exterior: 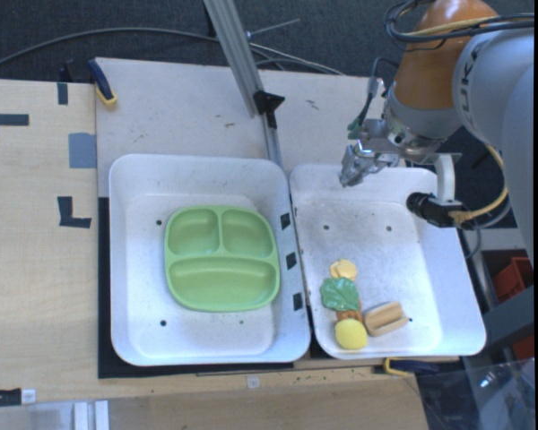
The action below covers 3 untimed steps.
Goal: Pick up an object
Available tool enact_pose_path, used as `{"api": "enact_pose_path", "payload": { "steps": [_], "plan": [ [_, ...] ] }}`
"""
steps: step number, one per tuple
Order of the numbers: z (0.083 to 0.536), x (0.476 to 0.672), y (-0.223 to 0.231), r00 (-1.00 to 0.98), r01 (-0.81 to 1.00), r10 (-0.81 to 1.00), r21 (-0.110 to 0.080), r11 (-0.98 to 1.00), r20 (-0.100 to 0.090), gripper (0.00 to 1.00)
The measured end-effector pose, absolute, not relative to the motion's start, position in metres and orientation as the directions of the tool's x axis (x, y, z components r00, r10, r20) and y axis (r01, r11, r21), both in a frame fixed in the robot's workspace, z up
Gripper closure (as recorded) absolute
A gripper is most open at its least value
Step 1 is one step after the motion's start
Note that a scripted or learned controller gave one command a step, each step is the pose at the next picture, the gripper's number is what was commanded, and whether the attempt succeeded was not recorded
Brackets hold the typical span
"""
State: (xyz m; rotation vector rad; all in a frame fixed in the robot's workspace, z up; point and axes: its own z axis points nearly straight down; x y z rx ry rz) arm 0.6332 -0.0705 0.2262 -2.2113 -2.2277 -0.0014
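Several small toy foods lie together at the near side of the right bin (448, 267): a small yellow piece (343, 270), a green leafy piece (340, 294), a yellow round piece (351, 333) and a tan bun-like piece (385, 318). My gripper (352, 174) hangs above the far left corner of the right bin, well away from the foods. Nothing shows between its fingers.
A green divided plate (221, 258) lies in the left bin (125, 240). A slanted metal post (238, 47) rises behind the bins near their shared edge. The bench (36, 240) extends to the left with tape marks.
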Motion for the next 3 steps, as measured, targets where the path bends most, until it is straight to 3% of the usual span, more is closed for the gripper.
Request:
{"api": "enact_pose_path", "payload": {
  "steps": [1,2,3],
  "plan": [
    [0.229,0.627,-0.016,-0.008,1.000,1.000,-0.002,0.008,0.002,1.00],
    [0.226,0.601,0.043,-0.008,1.000,1.000,-0.004,0.008,0.002,1.00],
    [0.224,0.592,0.098,-0.008,1.000,1.000,-0.003,0.008,0.002,1.00]
  ]
}}
